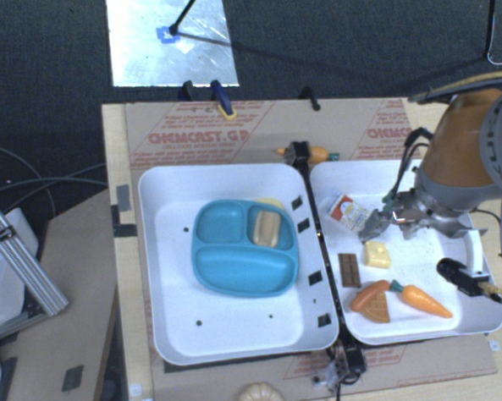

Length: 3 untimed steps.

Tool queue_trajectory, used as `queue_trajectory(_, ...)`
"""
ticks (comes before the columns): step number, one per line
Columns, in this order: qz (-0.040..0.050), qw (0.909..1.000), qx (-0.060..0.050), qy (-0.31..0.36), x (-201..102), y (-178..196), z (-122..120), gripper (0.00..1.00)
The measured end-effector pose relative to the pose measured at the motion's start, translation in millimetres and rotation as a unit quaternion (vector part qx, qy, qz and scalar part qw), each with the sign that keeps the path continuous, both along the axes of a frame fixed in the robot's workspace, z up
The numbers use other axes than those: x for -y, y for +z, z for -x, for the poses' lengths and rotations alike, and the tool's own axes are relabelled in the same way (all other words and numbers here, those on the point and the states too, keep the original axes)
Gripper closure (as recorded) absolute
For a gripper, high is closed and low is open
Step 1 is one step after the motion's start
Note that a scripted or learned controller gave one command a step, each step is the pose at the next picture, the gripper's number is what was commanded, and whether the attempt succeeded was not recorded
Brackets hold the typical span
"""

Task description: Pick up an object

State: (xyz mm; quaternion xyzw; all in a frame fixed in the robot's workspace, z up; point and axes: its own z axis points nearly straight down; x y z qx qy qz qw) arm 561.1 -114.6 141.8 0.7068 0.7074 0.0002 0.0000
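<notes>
The right bin (pixel 428 324) holds a white and red packet (pixel 345 210), a pale yellow cheese wedge (pixel 376 255), a brown chocolate bar (pixel 348 270), an orange waffle-like wedge (pixel 372 301) and a carrot (pixel 425 299). My gripper (pixel 376 225) hangs low over this bin, just right of the packet and just above the cheese wedge. I see nothing held in it. The grey arm with its orange band (pixel 460 153) comes in from the right.
The left bin (pixel 182 327) bears a blue divided plate (pixel 238 268) with a tan bread-like piece (pixel 267 228) in its upper right compartment. A black divider (pixel 320 250) runs between the bins. A small orange thing (pixel 316 155) lies behind the bins.
</notes>
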Motion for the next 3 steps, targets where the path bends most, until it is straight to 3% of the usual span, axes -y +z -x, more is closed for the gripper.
queue_trajectory(1, -0.0002, 1.0000, -0.001, 0.000, 0, -52, 0, 0.00)
queue_trajectory(2, 0.0002, 1.0000, 0.001, 0.000, 0, -39, -1, 1.00)
queue_trajectory(3, 0.0003, 1.0000, 0.001, 0.002, -8, 7, -7, 1.00)
